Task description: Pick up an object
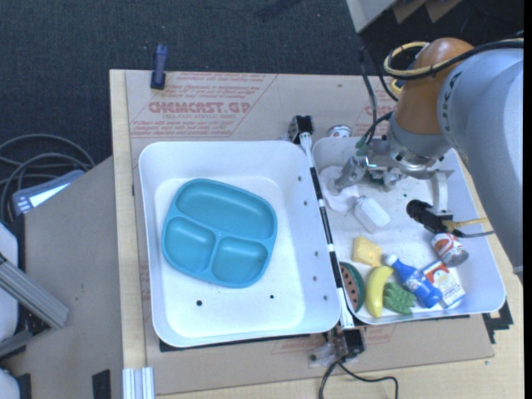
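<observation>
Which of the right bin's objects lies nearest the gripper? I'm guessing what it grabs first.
The small white block, just below the gripper. The banana and blue bottle lie farther toward the bin's near end.

A single fixed camera is looking down at a slant from above the bench (208, 98), taking in both white bins: the left bin (158, 248) and the right bin (482, 289). It is sitting far enough back that dark floor (125, 15) is showing beyond the bench, while the arm (474, 98) is entering from the frame's right.
</observation>
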{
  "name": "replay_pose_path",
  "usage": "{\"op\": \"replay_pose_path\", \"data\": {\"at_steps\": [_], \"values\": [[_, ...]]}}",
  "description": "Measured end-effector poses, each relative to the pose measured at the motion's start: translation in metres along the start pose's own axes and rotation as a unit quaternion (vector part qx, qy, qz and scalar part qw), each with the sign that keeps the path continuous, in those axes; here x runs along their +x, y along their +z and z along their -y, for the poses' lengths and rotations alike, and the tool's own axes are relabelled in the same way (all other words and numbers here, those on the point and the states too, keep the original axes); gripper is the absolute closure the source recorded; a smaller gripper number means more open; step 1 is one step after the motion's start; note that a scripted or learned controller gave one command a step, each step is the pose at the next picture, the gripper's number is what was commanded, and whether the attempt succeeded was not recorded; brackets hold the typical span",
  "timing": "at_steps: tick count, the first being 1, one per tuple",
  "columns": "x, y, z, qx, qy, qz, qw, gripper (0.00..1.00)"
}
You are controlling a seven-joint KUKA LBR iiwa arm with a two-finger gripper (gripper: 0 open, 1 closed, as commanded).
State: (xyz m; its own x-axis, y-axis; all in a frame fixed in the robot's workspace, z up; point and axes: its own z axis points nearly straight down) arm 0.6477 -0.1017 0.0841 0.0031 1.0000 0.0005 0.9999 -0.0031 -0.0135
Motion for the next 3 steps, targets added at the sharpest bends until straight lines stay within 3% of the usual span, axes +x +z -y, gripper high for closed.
{"op": "replay_pose_path", "data": {"at_steps": [1, 2, 3], "values": [[-0.014, 0.0, -0.012, 0.012, 0.002, 0.0, 0.9999, 0.0], [-0.021, 0.001, -0.012, 0.01, 0.003, 0.002, 0.9999, 0.0], [-0.056, -0.001, -0.018, -0.004, -0.002, 0.0, 1.0, 0.0]]}}
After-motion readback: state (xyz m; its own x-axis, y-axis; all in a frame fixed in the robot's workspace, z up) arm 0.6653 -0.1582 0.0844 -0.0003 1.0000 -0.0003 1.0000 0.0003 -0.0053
